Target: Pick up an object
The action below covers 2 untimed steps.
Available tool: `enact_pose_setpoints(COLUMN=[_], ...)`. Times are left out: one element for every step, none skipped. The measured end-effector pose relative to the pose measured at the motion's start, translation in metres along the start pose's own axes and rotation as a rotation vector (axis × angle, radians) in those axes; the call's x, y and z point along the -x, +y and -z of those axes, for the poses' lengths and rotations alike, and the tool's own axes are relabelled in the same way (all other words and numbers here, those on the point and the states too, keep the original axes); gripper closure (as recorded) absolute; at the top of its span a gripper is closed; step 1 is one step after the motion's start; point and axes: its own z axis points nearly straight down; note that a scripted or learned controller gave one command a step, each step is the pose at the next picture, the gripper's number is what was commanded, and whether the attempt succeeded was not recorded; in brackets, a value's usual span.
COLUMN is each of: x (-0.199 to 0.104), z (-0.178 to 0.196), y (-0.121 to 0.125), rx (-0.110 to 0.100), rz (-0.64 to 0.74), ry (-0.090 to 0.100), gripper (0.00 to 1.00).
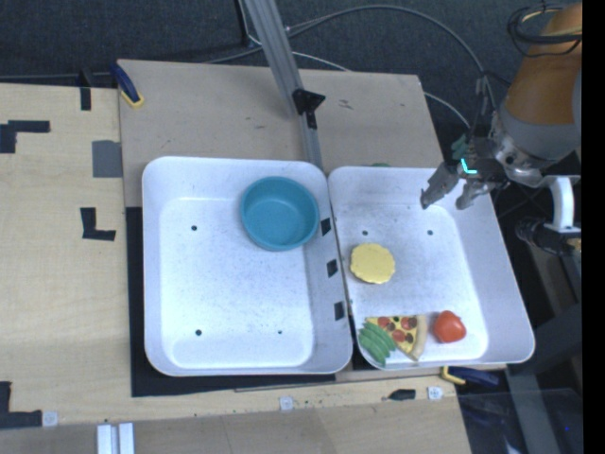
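Pizza slice (401, 334) and tomato (449, 326) are lying along the right bin's (492, 253) near edge. Gripper (450, 197) is hovering above its far corner, fingers spread apart, gripping nothing

Two white bins: left bin (180, 348) holds one blue bowl (279, 213); right bin (492, 282) holds one yellow cookie (372, 264), one pizza slice (402, 333), one tomato (449, 327), one green vegetable (375, 340).
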Motion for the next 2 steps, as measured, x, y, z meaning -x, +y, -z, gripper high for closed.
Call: enact_pose_setpoints(x=[0.000, 0.003], z=[0.000, -0.044], y=[0.000, -0.005], rx=[0.000, -0.003], rz=[0.000, 0.000], ry=[0.000, 0.000], gripper=[0.00, 0.00])
